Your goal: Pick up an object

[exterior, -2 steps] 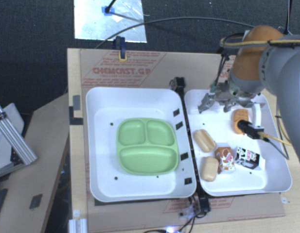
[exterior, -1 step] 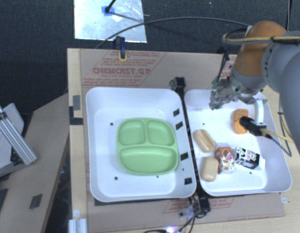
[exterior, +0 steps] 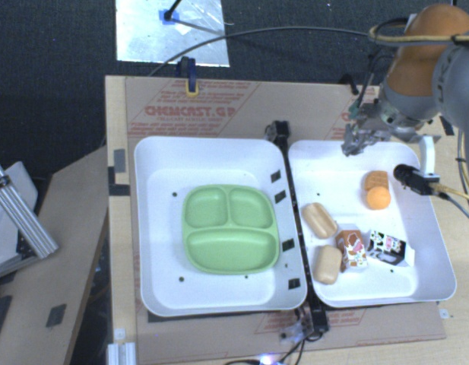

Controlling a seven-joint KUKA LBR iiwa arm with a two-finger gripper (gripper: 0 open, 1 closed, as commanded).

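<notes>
My gripper (exterior: 356,142) hangs over the far edge of the right bin (exterior: 435,276), and nothing is seen between its fingers. In that bin lie an orange ball (exterior: 379,197) with a tan round piece (exterior: 375,179) just behind it, a tan bread roll (exterior: 319,220), a second tan roll (exterior: 327,264), a small brown and white carton (exterior: 353,249) and a black and white carton (exterior: 387,246). The orange ball is the closest of them to the gripper, below and to its right.
The left bin (exterior: 154,204) holds a green divided plate (exterior: 230,228). A black clip strip (exterior: 289,211) runs between the two bins. Brown cardboard (exterior: 211,105) lies under the bins, and a metal rail (exterior: 17,211) stands at the far left.
</notes>
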